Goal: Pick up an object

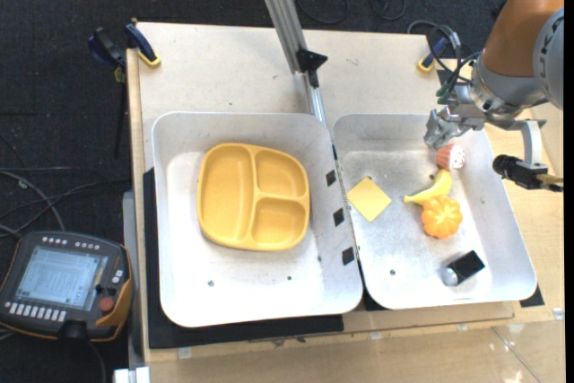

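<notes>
A: Starting nearest us, at 7 o'clock off the bench: teach pendant [61,282] on the floor, screen lit.

B: Logged. The bins?

A: Left bin [179,282] holds a yellow divided tray [254,195], three compartments, lying flat near its middle. Right bin [502,229] holds the loose items. Nearest in it, toward 5 o'clock: a small black object [463,267] with a silvery end. Farther in, an orange pumpkin-shaped toy [441,217], and touching it on the far side, a yellow banana [431,188]. At 9 o'clock from the banana, apart from it, a pale yellow square [369,198] lies flat.

B: And the gripper?

A: Gripper [439,133] hangs over the far part of the right bin, about 12 o'clock from the banana. A small pink-and-white object [451,158] sits just below it, at its 5 o'clock. I cannot tell whether they touch, and I see nothing between the fingers. How far the fingers are apart, I cannot tell from here.

B: Beyond that?

A: Arm's orange band [518,31] at 2 o'clock. A grey metal post [282,4] rises at a slant from between the bins toward 12 o'clock. Clamps [143,45] sit at the bench's far corners.
</notes>
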